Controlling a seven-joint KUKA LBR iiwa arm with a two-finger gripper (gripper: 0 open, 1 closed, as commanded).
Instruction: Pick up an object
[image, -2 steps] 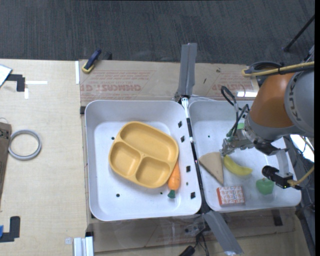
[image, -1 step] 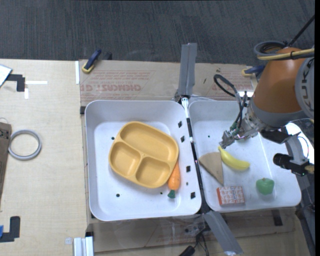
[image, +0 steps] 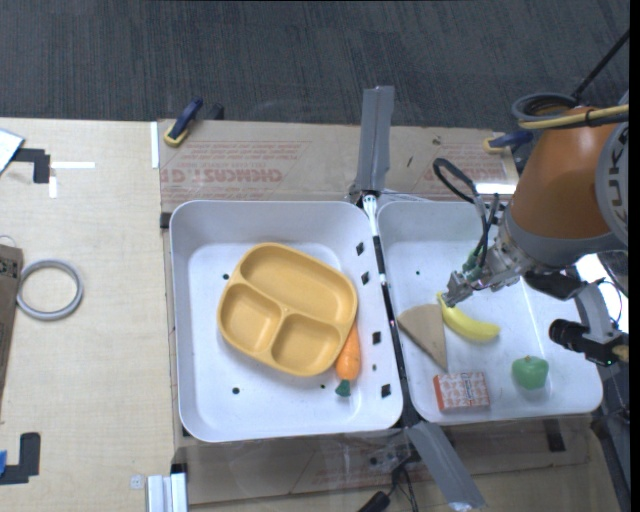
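Right of centre, the gripper (image: 462, 286) touches the banana (image: 470, 323); its state I cannot tell; light, smooth, curved, best taken mid-body.

Two shallow white bins sit side by side on the bench. In the left bin (image: 190, 300) a yellow divided plate (image: 288, 309) lies near the middle, and a toy carrot (image: 348, 358) rests against the plate's right edge, its green end toward the bin's front wall. In the right bin (image: 420, 225) the gripper (image: 462, 288) hangs low over the middle, its tip just above the upper end of a banana (image: 470, 323). A tan wedge (image: 426, 333) lies just left of the banana. A small red-and-white box (image: 461, 392) sits by the front wall, and a green pepper (image: 531, 372) lies toward the front right corner.

On the bench, well left of the bins, lies a roll of tape (image: 47, 289).
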